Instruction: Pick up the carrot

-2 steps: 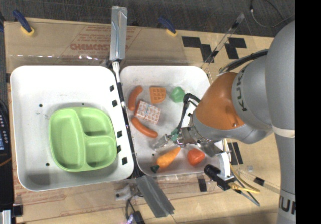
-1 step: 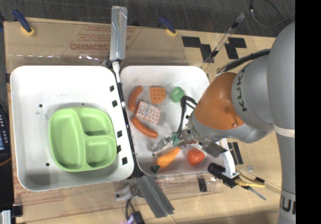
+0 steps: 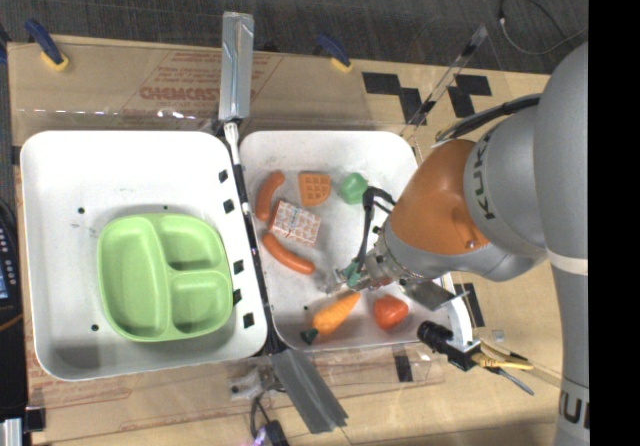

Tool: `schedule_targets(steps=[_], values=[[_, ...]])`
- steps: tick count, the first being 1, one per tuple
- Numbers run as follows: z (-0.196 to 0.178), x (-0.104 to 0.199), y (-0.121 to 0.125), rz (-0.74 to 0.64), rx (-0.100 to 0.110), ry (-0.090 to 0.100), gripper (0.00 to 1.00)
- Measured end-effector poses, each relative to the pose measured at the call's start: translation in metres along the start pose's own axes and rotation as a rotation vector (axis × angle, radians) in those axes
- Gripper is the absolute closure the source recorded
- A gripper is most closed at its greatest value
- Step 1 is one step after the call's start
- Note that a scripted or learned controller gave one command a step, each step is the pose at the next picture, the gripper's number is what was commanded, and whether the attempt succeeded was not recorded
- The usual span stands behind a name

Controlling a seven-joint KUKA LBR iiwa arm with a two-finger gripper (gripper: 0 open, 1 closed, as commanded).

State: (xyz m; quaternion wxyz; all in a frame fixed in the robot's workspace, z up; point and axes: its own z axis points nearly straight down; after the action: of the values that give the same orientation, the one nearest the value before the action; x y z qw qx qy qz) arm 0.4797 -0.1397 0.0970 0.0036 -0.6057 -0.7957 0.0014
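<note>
Camera view: carrot [image 3: 335, 313] sits just below-left of the tool [image 3: 352, 276], honestly can't tell its grip state.

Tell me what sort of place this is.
Probably a robotics lab test bench, not a kitchen: a grey-and-orange arm reaches over two white bins, plastic toy food such as a carrot lies in the right one, and clamps hold cardboard to the bench.

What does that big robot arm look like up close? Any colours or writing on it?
The arm is a thick, rounded grey tube with a glossy orange band above the wrist. Dark letters, part of the KUKA name, run along the grey shell beside the band. A thin black cable loops near the wrist, above the small metal gripper.
</note>
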Motion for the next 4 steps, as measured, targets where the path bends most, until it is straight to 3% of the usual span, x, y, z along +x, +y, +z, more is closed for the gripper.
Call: schedule_targets(steps=[1,2,3,4], values=[[0.000,0.000,0.000,0.000,0.000,0.000,0.00],[0.007,-0.016,-0.006,0.041,-0.005,0.001,0.00],[0.000,-0.018,-0.005,0.038,-0.003,-0.002,1.00],[-0.110,0.058,0.014,0.115,-0.003,-0.002,1.00]])
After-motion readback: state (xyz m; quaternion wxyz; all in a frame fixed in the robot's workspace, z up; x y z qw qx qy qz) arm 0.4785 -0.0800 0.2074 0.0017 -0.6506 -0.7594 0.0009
